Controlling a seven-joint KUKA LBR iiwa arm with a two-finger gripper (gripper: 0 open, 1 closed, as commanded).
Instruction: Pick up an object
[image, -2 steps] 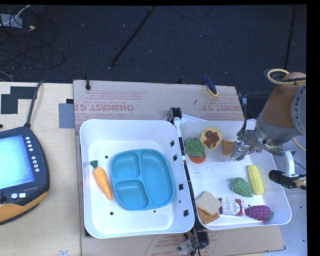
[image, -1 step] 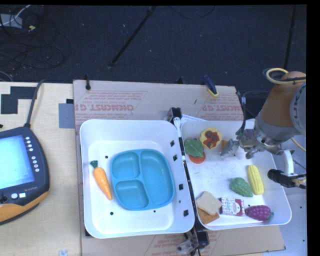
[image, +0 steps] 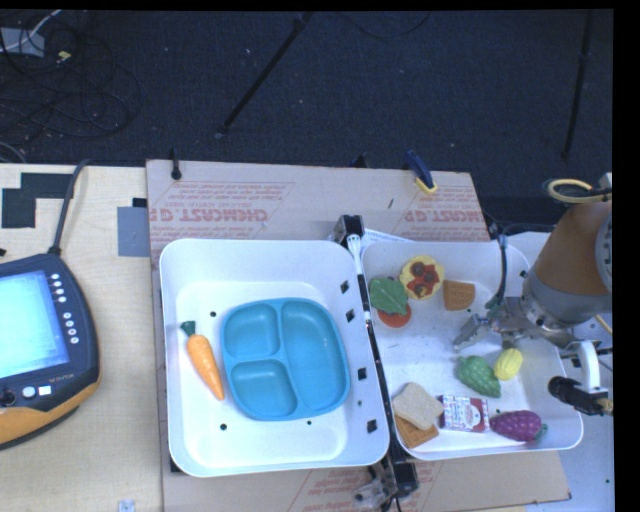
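Observation:
My gripper (image: 480, 328) hangs low over the right bin (image: 570, 438), near its right wall. Its fingers look spread apart with nothing between them, so it is open. Just below it lie a green toy vegetable (image: 479, 375) and a small yellow lemon (image: 509, 363). A brown bread piece (image: 459, 294) sits just up and left of the fingers. Farther left are a yellow-and-red pizza piece (image: 421, 277) and a green leafy piece (image: 388, 295) on a red tomato (image: 394, 317). Along the front lie a sandwich (image: 417, 410), a ketchup packet (image: 461, 412) and purple grapes (image: 517, 426).
The left bin (image: 190, 280) holds a blue divided plate (image: 283, 358) and an orange carrot (image: 204, 362). A control pendant (image: 40, 340) lies on the bench at far left. A blue clamp (image: 421, 172) grips the cardboard behind the bins.

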